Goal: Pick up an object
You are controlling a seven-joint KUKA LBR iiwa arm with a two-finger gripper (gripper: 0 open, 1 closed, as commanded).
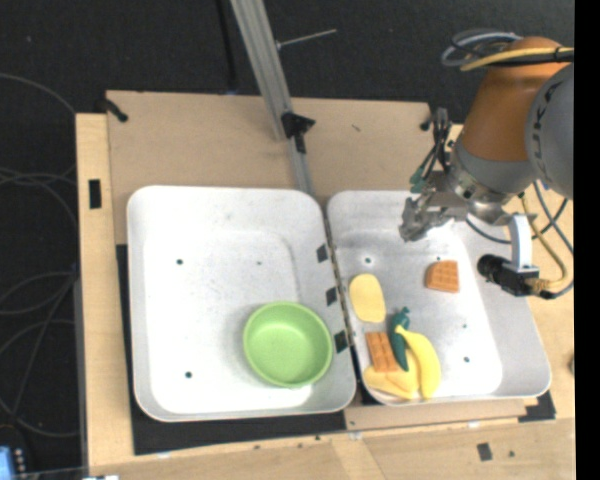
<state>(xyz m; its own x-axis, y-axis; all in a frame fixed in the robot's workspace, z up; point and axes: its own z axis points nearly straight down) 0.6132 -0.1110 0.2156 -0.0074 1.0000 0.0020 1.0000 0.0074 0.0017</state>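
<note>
- Grey gripper (pixel 417 223) hangs at the right bin's (pixel 500 368) upper edge; we cannot tell its opening or any hold.
- Orange block (pixel 442 276) lies just below; a green bowl (pixel 288 343) sits lower centre, left bin (pixel 180 228).

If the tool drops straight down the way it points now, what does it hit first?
Most likely bare floor of the right bin. The tool hangs over its upper part, and the orange waffle piece lies off to the side, though height is hard to judge.
</note>
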